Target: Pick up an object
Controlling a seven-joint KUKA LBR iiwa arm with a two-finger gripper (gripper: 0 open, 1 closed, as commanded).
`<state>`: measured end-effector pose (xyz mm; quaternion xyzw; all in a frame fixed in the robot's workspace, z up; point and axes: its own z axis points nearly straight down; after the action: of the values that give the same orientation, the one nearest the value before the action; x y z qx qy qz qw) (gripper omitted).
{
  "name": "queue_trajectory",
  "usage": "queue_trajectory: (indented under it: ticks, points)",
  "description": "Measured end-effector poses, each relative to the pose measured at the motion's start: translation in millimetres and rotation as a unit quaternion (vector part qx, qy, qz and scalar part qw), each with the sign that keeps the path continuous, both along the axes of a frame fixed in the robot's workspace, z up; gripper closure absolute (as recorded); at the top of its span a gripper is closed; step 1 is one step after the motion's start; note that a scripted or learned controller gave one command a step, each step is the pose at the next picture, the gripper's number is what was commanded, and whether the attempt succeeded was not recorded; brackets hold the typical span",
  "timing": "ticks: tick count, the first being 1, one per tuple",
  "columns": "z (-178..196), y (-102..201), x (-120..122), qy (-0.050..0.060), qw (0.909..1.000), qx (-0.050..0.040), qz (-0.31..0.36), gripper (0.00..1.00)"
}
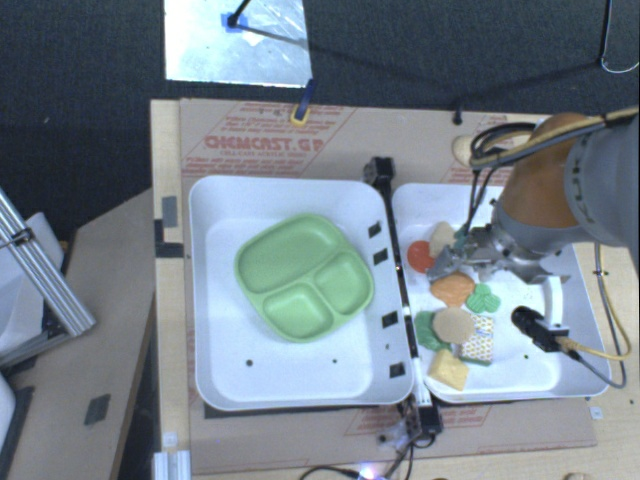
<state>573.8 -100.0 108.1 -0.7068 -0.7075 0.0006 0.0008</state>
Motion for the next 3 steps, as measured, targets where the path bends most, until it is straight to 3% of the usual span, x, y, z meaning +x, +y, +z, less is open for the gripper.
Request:
queue_trajectory:
  ticks: [1, 2, 3]
  points:
    - [-23, 0, 1, -0.003, 1.0000, -0.0010, 0.000, 0.00]
    - [-12, 0, 2, -0.003, 1.0000, -0.0005, 0.000, 1.00]
    - [31, 3, 0, -0.003, 1.0000, -0.0003, 0.001, 1.00]
